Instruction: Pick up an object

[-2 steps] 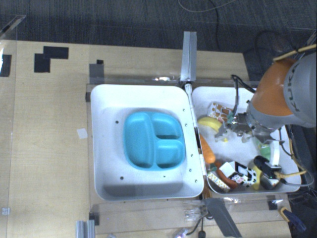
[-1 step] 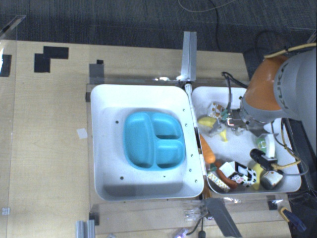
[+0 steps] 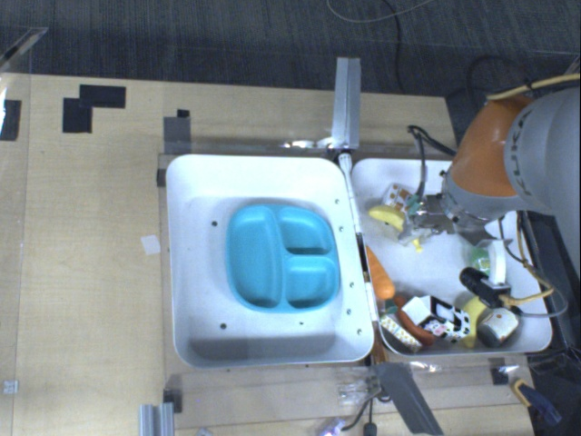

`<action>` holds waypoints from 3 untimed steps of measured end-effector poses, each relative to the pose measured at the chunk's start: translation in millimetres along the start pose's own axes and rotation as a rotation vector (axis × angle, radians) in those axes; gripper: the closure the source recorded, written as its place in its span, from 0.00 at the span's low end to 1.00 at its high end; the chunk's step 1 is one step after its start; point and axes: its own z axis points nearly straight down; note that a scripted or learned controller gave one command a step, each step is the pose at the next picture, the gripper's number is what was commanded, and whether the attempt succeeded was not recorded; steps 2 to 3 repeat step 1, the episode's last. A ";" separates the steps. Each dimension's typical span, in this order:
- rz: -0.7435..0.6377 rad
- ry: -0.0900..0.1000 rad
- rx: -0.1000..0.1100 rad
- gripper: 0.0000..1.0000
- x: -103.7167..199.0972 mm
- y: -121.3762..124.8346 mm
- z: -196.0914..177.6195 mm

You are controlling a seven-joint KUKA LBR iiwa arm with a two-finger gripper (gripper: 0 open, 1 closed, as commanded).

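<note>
- While the arm [image 3: 517, 157] reaches in from the right of the frame, its gripper [image 3: 419, 214] sits low in the right bin [image 3: 363, 173], just beside a yellow banana-shaped toy [image 3: 388, 216] at centre right
- Whether anything is held I cannot tell: the tool end is a small dark, cluttered mass, and the yellow toy looks to be touching it on its left side, not clearly clamped
- Most other candidates lie along the bin's lower edge: an orange carrot-like piece [image 3: 379, 278] against the divider, a black-and-white toy [image 3: 442, 316], and a round greyish object [image 3: 497, 327] at lower right
- The left bin [image 3: 195, 334] carries a blue divided tray [image 3: 281, 255], well apart from the gripper
- Risk, as I judge it: a grasp that catches just the toy's tip could let it slip or spin out on the lift
- A second risk: the loose cable [image 3: 420, 157] draped near the wrist could snag or drag nearby pieces
- The toy lies near the bin's left wall, so a sideways nudge might pin it there
</note>
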 end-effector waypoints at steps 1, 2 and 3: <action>0.121 -0.002 0.013 1.00 36.8 -6.5 -115.5; 0.121 -0.002 0.013 1.00 36.8 -6.5 -115.5; 0.121 -0.002 0.013 1.00 36.8 -6.5 -115.5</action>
